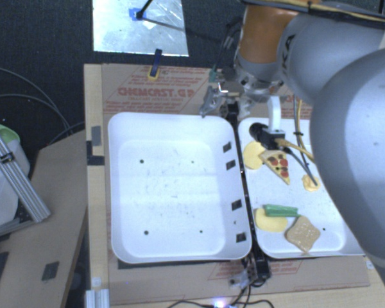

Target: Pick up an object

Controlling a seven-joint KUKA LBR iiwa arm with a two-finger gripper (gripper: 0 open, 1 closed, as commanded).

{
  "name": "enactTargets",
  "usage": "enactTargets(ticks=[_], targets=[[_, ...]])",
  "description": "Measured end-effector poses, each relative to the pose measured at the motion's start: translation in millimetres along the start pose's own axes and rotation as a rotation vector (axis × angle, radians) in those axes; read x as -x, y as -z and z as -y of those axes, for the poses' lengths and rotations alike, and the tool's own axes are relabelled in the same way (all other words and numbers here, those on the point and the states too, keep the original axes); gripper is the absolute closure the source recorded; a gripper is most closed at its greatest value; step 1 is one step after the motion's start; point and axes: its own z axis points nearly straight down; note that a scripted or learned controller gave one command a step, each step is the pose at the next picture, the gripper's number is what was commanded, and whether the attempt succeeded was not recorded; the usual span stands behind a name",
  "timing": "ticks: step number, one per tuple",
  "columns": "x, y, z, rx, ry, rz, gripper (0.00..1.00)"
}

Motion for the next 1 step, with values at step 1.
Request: enactTargets(ticks=[1], targets=[[96.1,-48.0,44.2,-0.016,-0.019,0.004,0.0]])
